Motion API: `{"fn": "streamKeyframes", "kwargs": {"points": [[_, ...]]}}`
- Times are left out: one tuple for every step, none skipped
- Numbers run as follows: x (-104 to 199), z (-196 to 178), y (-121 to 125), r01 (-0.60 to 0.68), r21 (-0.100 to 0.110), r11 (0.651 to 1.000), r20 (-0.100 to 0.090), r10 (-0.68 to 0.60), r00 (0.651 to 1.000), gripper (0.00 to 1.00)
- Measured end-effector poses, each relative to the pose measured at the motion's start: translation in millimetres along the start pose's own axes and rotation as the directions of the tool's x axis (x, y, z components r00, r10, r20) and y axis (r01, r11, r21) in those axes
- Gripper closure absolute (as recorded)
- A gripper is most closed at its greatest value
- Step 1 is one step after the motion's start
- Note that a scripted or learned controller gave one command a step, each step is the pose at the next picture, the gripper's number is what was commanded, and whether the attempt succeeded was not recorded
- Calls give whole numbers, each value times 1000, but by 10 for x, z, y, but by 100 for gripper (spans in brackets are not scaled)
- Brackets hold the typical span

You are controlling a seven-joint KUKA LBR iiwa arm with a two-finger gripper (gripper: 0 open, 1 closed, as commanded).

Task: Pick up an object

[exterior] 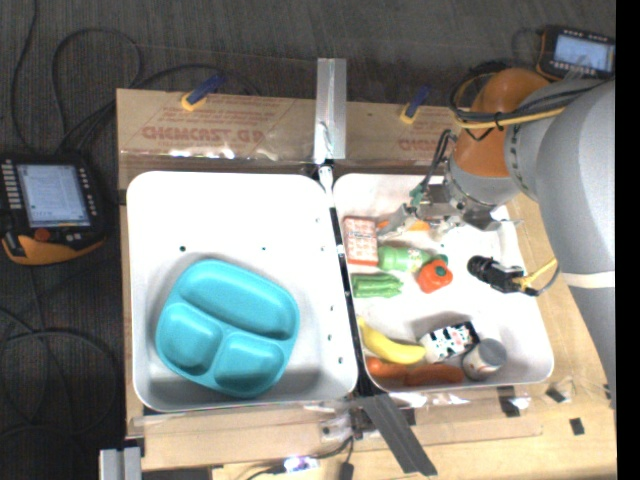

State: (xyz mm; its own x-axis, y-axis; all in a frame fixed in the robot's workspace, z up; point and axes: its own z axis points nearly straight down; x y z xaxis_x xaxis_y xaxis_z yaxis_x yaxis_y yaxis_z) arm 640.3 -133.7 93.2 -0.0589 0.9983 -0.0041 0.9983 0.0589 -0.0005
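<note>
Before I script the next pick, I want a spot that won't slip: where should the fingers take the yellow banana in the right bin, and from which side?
Probably the banana at its thick middle, coming straight down, fingers across its narrow width. It lies flat and curved along the bin's front, and the orange carrot-like piece lies close along its front side, so a sideways approach looks blocked.

light: bright, even overhead | glare: white bins washed out | shadows: soft | focus: slightly soft

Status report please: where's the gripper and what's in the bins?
Gripper low over right bin's far end, nothing seen held. Toy food beneath: banana, orange pepper. Blue tray in left bin.
</note>
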Motion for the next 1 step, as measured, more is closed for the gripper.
{"fn": "streamKeyframes", "kwargs": {"points": [[-91, 43, -637, 3, -8, 1000, 0, -3, 1000, 0]]}}
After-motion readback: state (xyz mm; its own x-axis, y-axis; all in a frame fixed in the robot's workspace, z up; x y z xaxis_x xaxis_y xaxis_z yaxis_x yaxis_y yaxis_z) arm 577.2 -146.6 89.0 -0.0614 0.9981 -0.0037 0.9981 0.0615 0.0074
